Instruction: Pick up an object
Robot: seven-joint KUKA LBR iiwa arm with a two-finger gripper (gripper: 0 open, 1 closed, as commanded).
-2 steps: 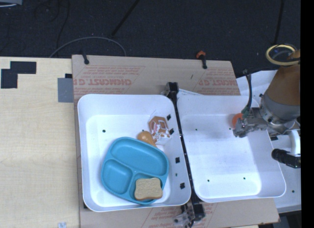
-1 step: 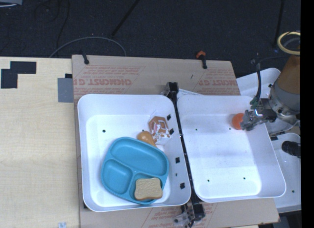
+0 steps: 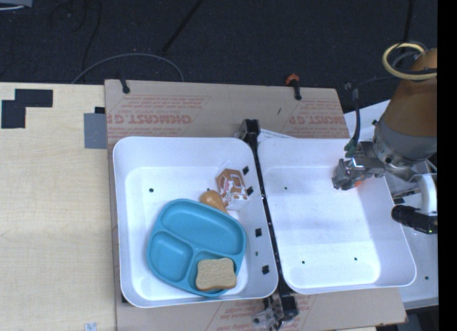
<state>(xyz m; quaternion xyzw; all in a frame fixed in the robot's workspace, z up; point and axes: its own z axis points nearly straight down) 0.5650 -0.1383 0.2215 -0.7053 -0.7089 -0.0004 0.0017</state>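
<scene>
In the left bin (image 3: 132, 180) lies a blue divided plate (image 3: 187, 240) with a tan slice of bread (image 3: 216, 274) in its near-right compartment. Just behind the plate sit a small orange-tan piece (image 3: 212, 198) and a brown and white waffle-patterned object (image 3: 231, 184). My gripper (image 3: 348, 175) hangs over the far right part of the right bin (image 3: 321, 251), well away from all of these objects. I see nothing between its fingers, but they are too small and dark for me to make out how they stand.
A black divider clip (image 3: 252, 131) sits where the two bins meet at the back. Cardboard (image 3: 186, 108) lies under the bins. A light wooden bench top (image 3: 50, 215) extends to the left. The arm body (image 3: 410, 119) and cables crowd the right side.
</scene>
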